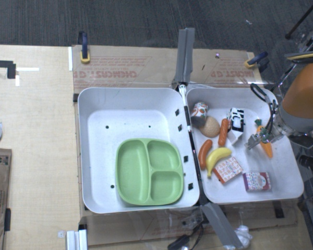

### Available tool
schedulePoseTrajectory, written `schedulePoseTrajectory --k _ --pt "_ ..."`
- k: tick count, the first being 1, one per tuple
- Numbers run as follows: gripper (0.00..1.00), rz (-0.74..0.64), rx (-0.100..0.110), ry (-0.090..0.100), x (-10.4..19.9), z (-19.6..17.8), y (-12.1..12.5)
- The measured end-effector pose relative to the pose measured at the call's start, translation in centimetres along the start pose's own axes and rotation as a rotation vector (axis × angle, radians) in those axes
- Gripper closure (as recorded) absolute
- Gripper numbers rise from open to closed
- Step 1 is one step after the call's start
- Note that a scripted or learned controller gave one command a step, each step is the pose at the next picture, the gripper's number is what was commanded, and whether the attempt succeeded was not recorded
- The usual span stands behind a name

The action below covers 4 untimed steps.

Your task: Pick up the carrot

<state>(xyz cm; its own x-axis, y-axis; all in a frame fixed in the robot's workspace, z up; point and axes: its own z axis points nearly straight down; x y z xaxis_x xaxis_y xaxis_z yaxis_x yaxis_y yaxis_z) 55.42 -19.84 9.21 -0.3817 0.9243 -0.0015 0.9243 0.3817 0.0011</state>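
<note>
The carrot [266, 147], small and orange with a green top, lies near the right wall of the right bin [281, 191]. My gripper [257, 139] hangs directly over it, low in the bin, reaching in from the right under the orange band of the arm [301, 94]. The gripper covers part of the carrot's upper end. Whether the carrot is touched or held is not clear from this angle.
The right bin also holds a banana [217, 158], two orange-red sausage shapes [223, 132] [204, 152], a tan ball [210, 126], a small can [200, 110], a black-and-white pack [236, 119] and two small boxes [228, 169] [256, 181]. A green divided plate [149, 171] lies in the left bin [94, 139].
</note>
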Motion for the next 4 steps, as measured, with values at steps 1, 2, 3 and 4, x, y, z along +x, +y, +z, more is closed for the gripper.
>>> schedulePoseTrajectory --k 1,2,3,4 --pt "1.00 -0.065 0.000 0.000 4.6 -9.2 3.1" --pt "1.00 -0.228 0.000 0.001 -2.0 0.0 -1.4" --pt "1.00 -0.189 -0.001 0.000 0.6 -8.9 -0.6" --pt "1.00 -0.188 0.000 0.001 0.7 0.0 -2.1"
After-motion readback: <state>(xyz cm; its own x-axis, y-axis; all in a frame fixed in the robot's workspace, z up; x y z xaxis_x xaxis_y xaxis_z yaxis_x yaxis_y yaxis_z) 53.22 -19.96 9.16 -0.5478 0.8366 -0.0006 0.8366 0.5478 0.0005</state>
